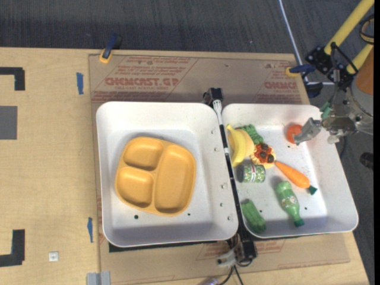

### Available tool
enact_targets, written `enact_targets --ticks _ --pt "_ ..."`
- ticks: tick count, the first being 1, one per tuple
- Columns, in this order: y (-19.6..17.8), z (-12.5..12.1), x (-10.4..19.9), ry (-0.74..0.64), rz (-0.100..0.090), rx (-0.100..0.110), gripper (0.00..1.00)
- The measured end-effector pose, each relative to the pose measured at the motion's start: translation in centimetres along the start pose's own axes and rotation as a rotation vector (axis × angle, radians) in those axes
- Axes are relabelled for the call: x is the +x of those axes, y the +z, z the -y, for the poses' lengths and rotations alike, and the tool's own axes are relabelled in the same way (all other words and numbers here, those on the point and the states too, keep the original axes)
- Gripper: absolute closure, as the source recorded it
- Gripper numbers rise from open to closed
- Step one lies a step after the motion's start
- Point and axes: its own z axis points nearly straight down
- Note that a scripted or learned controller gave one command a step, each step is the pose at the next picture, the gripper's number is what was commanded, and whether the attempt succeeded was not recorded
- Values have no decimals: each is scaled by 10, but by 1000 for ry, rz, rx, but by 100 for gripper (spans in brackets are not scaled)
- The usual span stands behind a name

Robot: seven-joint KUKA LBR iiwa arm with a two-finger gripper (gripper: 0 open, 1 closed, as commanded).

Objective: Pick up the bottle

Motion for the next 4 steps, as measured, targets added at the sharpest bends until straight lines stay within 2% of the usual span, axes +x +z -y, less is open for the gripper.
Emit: enact_targets --ticks 1,2,3,4 --pt "73 13 52 -150 -2 2 0" --pt "127 83 68 -33 -2 3 0" --pt "117 82 68 -32 -1 -1 100" --pt "-37 75 136 26 -1 0 100"
